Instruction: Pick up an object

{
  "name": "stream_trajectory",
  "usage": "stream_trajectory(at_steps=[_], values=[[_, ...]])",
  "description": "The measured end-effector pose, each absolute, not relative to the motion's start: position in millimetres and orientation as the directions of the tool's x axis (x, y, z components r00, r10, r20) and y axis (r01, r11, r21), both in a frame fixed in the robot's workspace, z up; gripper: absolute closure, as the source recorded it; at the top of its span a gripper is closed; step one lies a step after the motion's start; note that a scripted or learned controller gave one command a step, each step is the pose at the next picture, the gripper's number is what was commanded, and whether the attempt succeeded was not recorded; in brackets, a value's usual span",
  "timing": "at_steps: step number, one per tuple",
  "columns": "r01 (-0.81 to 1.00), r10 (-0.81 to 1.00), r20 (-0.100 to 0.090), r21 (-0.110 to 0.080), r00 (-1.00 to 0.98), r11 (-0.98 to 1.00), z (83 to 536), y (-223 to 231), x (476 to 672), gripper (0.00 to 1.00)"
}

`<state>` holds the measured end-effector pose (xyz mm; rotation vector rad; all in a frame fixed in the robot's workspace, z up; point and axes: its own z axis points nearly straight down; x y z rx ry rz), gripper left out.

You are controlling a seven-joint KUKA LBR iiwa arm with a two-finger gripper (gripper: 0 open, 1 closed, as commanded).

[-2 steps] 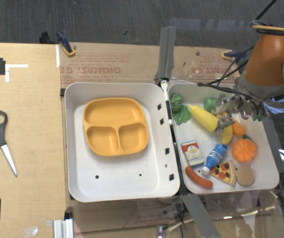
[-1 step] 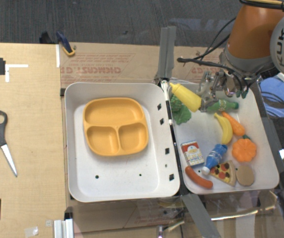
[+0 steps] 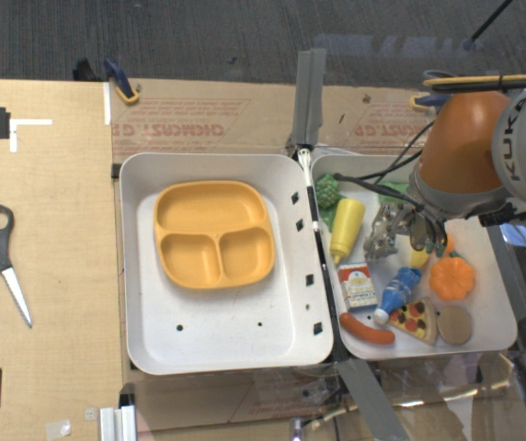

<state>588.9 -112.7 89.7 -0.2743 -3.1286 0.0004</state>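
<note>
Over at nine o'clock, scissors (image 3: 1,251) lie on the bench. Next, the left bin (image 3: 143,338) carries a yellow divided plate (image 3: 214,232). On to the right bin (image 3: 495,336): a yellow bottle (image 3: 346,228) at ten o'clock, a hot dog (image 3: 367,330) at six, a small orange pumpkin (image 3: 452,278) at three. The gripper (image 3: 399,232) hangs over the middle, just right of the bottle; I cannot tell how its fingers stand.

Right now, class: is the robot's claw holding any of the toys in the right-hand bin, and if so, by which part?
Nothing is seen between its fingers. The claw hangs over the right bin, between the yellow bottle and the orange pumpkin.
</note>
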Motion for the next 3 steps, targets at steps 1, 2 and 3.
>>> stream_trajectory(at_steps=[1, 2, 3], values=[[0.174, 0.174, 0.001, 0.0, -0.985, 0.985, 89.7, -112.4, 588.9, 0.0], [0.21, 0.21, 0.003, 0.0, -0.978, 0.978, 89.3, -127.5, 534.5, 0.0], [0.255, 0.255, -0.001, 0.0, -0.967, 0.967, 90.6, -162.8, 582.2, 0.0]])
